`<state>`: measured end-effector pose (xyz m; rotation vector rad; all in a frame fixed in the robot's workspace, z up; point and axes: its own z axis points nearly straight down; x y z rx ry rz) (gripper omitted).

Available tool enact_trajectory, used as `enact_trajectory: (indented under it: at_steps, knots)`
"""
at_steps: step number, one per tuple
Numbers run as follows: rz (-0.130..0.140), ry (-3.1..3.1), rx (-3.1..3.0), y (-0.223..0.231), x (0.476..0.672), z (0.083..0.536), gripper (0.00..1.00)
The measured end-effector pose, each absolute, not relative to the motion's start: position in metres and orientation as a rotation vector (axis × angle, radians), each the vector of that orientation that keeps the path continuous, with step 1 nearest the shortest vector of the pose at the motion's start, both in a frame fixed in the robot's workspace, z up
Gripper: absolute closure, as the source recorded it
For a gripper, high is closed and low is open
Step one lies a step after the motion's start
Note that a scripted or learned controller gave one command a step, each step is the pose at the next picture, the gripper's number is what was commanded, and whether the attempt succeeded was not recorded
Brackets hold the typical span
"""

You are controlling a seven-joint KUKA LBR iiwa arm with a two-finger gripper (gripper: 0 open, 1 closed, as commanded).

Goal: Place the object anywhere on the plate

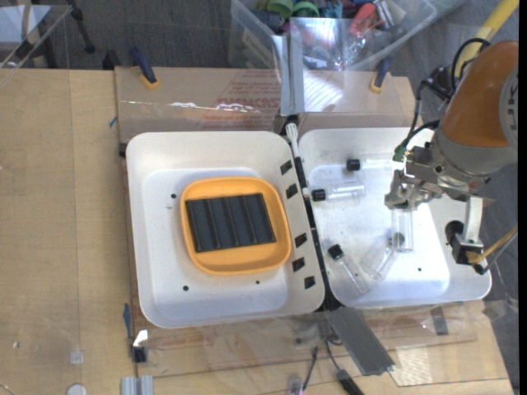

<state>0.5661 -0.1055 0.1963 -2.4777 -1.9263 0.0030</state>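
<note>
Two white bins side by side. Yellow plate mid left bin. Clear vials loose in right bin. Gripper near right bin's centre, clamped on one upright vial.

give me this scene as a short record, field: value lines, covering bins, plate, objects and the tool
left bin: holds an orange plate with a dark ridged insert
right bin: holds clear vials with black caps
vial near divider: lying flat
vial at front: lying flat
loose cap: near the back
tool: over the right bin, a clear vial hanging at its tip
plate contents: no vial on it yet
</note>
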Motion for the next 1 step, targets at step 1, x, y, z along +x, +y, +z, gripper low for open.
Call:
enact_trajectory:
  at_steps: [1]
  knots:
    - [-0.001,-2.181,-2.264,-0.0537,0.5958,0.2074,1.00]
